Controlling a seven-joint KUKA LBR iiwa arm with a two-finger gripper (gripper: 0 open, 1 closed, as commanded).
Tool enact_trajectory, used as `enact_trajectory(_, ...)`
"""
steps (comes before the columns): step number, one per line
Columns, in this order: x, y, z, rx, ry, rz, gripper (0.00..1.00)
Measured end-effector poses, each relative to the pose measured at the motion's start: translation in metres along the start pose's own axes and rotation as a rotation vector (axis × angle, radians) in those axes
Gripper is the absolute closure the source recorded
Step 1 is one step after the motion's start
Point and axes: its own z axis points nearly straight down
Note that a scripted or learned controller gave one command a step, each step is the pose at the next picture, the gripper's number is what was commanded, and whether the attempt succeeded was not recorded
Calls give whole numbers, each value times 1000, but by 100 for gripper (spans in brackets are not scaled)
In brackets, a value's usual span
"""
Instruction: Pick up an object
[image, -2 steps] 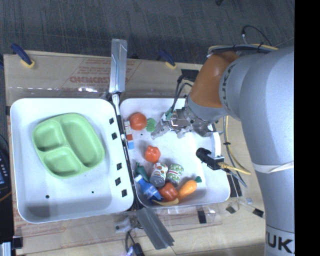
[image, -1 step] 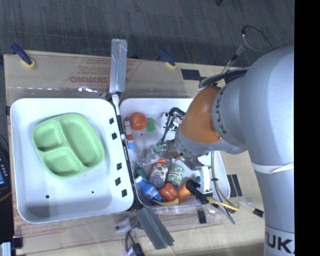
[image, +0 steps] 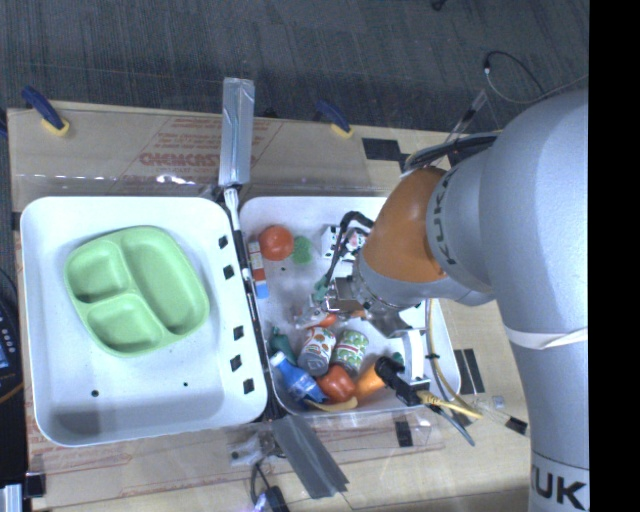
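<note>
The right bin (image: 300, 212) holds a heap of small items: an orange-red ball (image: 276, 242) with a green piece (image: 302, 250) beside it near the back, two small labelled cans (image: 317, 350) (image: 350, 352) in the middle, a blue object (image: 294, 378) and red and orange toy vegetables (image: 340, 384) at the front. My gripper (image: 335, 290) is lowered into this bin just above the cans, below the orange wrist band (image: 405, 230). The arm's bulk hides the fingers.
The left bin (image: 40, 330) holds a light green divided plate (image: 135, 288). A metal divider bar (image: 236, 130) runs between the bins at the back. Black clips line the shared wall. Cables trail off the bench at the front right.
</note>
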Motion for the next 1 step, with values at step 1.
enact_trajectory(1,43,51,-96,-4,0,-115,100)
